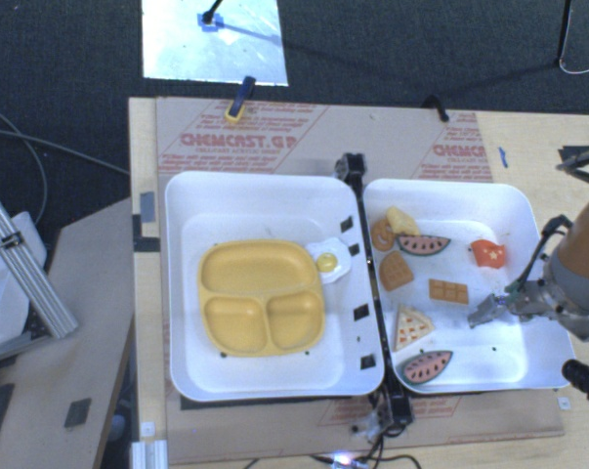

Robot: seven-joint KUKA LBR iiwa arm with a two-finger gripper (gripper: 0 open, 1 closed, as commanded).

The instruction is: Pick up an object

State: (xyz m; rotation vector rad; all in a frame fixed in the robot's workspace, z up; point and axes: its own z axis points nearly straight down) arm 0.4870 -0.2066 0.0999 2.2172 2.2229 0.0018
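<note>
A red tomato (pixel 487 253) and a brown chocolate bar (pixel 448 291) are seen near the grey gripper (pixel 482 315); a yellow tray (pixel 261 296) lies far left.

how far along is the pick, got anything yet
Nothing looks picked: the toy foods, such as the chocolate bar and tomato, lie in the right bin. The gripper is low over that bin, with nothing seen between its fingers. Grasping and lifting remain.
</note>
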